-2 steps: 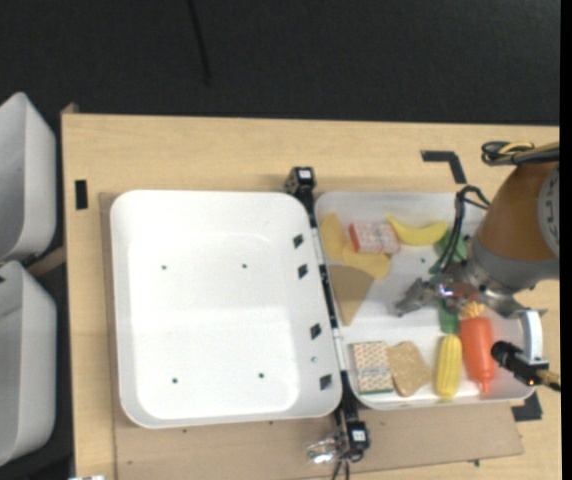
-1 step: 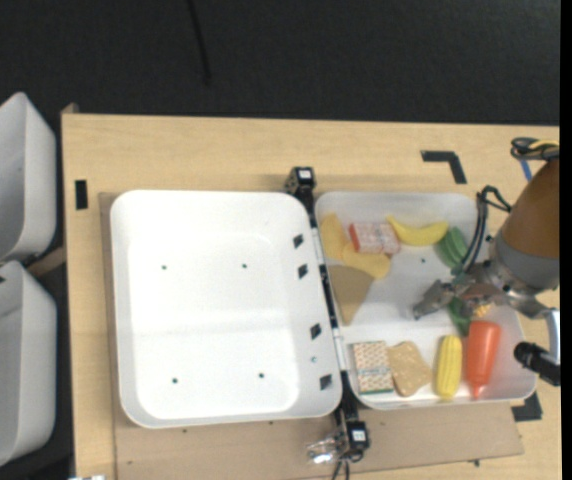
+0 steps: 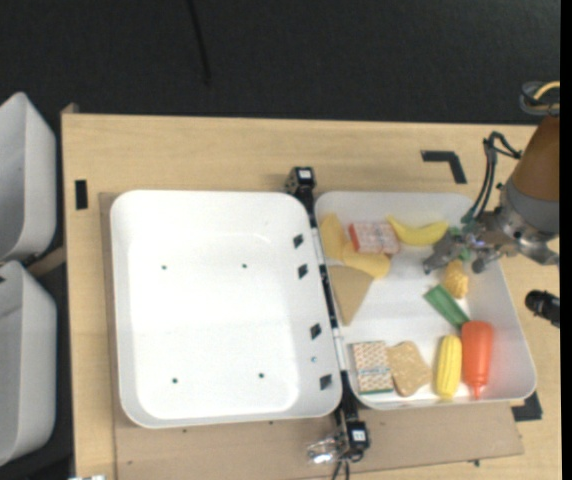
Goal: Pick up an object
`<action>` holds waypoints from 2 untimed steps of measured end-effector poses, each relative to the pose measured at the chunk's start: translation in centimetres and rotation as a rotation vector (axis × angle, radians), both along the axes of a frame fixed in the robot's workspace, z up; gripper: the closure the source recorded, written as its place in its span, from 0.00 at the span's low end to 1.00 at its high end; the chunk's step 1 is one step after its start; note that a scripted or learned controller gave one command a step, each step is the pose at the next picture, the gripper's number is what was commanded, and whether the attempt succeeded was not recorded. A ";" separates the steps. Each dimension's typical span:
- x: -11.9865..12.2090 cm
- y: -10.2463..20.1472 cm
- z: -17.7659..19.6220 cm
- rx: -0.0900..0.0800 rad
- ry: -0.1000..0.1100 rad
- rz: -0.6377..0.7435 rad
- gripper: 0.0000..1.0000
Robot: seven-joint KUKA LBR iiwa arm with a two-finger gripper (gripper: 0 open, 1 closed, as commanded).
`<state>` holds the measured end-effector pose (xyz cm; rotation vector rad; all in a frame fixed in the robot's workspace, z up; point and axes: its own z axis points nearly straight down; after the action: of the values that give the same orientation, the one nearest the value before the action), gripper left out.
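Camera view: your gripper (image 3: pixel 453 258), finger state unreadable, sits over small yellow block (image 3: pixel 455 283), 3 o'clock in right bin (image 3: pixel 522 353) among toy food.

Both white bins (image 3: pixel 211 308) look like smooth, slightly glossy plastic. The bench (image 3: pixel 266 148) shows pale, matt wood grain. In the right bin, the orange carrot (image 3: pixel 477 353) and yellow corn (image 3: pixel 448 365) look plastic with a soft sheen; the cracker (image 3: pixel 407 367) looks rough and matt. The arm (image 3: pixel 536 173) has a satin sheen.
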<state>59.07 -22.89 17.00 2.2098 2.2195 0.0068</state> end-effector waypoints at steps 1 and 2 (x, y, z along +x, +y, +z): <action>3.0 9.2 -3.4 0.006 0.009 0.004 0.00; 7.0 12.8 -6.7 0.001 0.005 -0.001 0.00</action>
<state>66.06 -10.08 10.26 2.2139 2.2209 0.0026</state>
